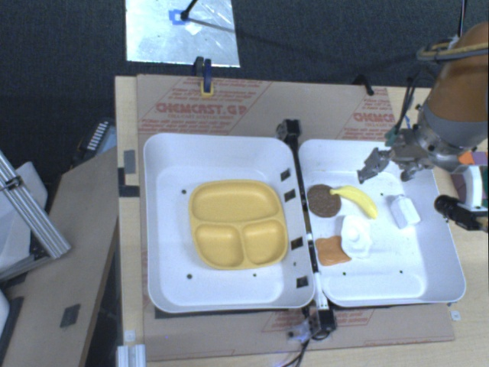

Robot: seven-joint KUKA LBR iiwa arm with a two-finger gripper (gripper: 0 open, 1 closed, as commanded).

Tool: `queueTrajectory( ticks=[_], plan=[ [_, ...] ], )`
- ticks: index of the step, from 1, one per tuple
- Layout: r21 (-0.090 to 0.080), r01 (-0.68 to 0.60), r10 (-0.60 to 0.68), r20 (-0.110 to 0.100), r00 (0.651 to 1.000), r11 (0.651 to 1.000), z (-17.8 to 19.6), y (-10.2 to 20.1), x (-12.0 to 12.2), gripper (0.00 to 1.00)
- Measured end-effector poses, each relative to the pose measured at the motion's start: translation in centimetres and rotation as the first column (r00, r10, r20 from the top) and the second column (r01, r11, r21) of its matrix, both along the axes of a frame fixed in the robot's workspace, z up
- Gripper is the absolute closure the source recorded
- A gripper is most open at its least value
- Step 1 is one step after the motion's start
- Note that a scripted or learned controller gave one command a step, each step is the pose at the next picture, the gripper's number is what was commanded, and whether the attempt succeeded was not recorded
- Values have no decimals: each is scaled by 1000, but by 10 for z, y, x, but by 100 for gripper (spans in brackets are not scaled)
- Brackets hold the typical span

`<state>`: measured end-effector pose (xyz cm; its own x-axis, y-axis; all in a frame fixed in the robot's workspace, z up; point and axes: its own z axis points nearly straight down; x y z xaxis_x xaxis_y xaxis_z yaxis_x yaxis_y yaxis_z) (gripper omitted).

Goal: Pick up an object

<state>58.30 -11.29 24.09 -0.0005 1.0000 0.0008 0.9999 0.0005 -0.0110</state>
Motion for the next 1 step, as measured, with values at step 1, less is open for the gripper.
queueTrajectory(
  ticks=[1],
  plan=[
    [-1, -2, 2, 12, 1000, 1000, 7, 0, 2, 0]
  ],
)
